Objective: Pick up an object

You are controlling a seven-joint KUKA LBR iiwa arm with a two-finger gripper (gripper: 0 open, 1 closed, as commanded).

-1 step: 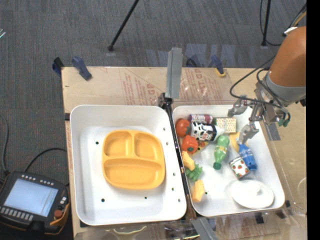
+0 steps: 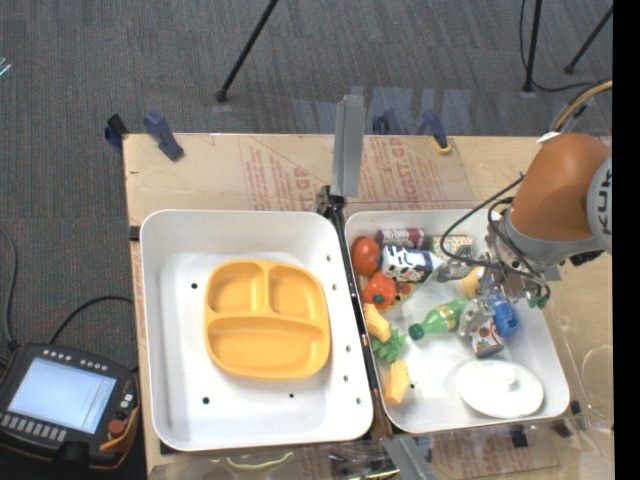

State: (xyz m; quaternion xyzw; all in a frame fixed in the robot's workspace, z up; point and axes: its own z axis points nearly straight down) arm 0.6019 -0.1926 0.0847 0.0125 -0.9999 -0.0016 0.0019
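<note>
Camera view: gripper (image 2: 492, 290) lowered into right bin (image 2: 555, 363) near tabletop's right edge, over green bottle (image 2: 438, 320) and blue toy (image 2: 503, 319). Jaws' state cannot be told. Yellow plate (image 2: 267, 319) seen in left bin (image 2: 165, 318).

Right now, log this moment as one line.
arm: over right bin | tool: low among toys by green bottle | left bin: yellow tray | pick: unconfirmed

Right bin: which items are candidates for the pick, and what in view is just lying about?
Job:
gripper, over the right bin
green bottle
tomato
corn cob
small carton

Lying about:
yellow divided plate in the left bin
white lid
teach pendant
</note>
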